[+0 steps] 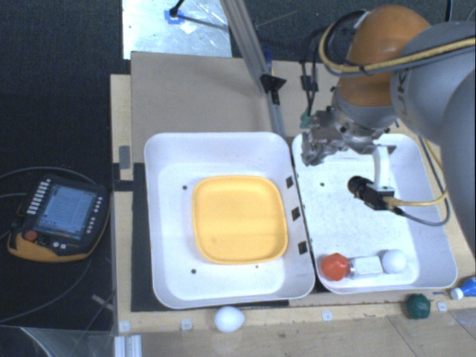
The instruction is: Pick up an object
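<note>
White egg (229,318) on bench front | orange-and-white dumbbell toy (363,265) in right bin | claw (316,151) opening unclear

dark carpet floor (59,73), tan bench (193,88)

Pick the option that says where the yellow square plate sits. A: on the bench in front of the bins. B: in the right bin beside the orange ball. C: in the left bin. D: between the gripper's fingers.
C: the yellow plate lies flat in the middle of the left bin, apart from the gripper over the right bin.
</note>
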